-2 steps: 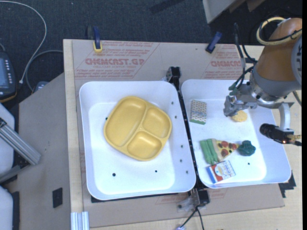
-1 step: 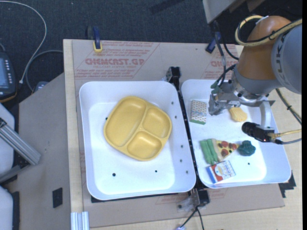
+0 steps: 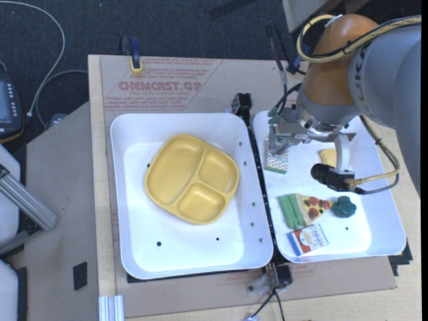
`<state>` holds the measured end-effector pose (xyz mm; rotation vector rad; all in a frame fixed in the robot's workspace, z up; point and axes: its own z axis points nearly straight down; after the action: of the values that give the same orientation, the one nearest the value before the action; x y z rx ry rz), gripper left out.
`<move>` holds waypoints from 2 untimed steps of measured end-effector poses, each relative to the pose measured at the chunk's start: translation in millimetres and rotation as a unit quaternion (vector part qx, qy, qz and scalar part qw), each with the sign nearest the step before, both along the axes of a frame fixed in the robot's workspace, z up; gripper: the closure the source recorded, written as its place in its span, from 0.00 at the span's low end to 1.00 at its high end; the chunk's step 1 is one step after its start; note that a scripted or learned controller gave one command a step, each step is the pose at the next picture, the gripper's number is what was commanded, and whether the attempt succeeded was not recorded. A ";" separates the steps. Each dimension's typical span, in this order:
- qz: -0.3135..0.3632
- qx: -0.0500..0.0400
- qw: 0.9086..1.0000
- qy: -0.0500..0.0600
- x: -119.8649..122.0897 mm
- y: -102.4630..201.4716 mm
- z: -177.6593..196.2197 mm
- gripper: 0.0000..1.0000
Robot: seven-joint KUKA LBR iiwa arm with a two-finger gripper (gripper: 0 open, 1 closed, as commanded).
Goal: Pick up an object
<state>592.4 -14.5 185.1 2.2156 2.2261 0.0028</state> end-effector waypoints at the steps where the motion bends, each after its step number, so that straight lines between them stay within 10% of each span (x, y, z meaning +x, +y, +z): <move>1: 0.000 0.000 1.000 0.000 -2.7 50.8 11.2 1.00; 2: 0.000 0.000 1.000 0.000 7.0 100.8 29.4 1.00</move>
<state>599.3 86.3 214.5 2.2166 2.2255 0.0033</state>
